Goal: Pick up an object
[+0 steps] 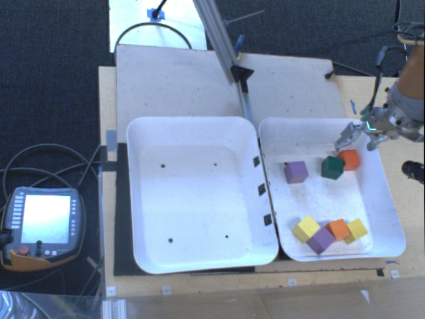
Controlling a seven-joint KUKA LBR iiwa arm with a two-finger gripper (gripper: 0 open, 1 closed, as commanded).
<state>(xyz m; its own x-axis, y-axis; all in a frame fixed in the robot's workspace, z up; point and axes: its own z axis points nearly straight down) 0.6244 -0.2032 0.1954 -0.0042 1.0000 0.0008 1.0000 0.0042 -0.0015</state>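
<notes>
The right bin (382,208) holds several small blocks. A purple block (296,171), a green block (332,167) and an orange block (350,159) sit in its upper half, the green and orange ones touching. My gripper (358,140) hangs over the bin's upper right corner, just above the orange block. It stands open, fingers apart, with nothing between them. Near the bin's front wall a yellow block (307,228), a purple block (321,239), an orange block (339,228) and a small yellow block (356,229) lie in a tight cluster.
The left bin (143,178) stands beside the right one, with a dividing rim and black clips between them. A slanted metal pole (216,28) crosses the back board. A teach pendant (41,228) lies off the bench at left.
</notes>
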